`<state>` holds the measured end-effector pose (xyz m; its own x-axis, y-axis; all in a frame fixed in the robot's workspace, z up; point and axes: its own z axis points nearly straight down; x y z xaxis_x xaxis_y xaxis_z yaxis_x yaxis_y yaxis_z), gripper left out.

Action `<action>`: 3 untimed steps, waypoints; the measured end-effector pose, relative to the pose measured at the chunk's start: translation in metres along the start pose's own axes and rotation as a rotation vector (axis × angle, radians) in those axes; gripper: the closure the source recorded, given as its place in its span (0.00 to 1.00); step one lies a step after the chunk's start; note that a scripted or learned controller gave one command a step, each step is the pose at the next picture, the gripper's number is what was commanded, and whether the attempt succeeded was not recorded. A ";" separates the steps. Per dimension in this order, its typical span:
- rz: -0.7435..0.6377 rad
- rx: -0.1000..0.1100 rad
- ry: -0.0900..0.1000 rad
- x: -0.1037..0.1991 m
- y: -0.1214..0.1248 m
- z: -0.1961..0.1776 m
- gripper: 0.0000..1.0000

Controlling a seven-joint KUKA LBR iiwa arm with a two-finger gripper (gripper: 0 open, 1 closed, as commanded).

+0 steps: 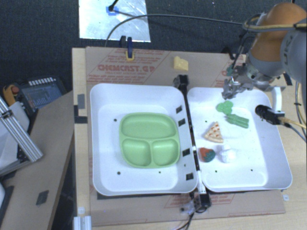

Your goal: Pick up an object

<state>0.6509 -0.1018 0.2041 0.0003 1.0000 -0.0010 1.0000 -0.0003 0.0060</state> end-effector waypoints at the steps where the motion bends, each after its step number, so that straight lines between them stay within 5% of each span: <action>1: -0.004 -0.001 0.000 0.000 0.002 -0.054 1.00; 3: -0.011 0.005 0.003 0.113 -0.003 -0.043 1.00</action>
<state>0.6479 0.0117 0.2465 -0.0103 0.9999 0.0020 0.9999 0.0103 0.0014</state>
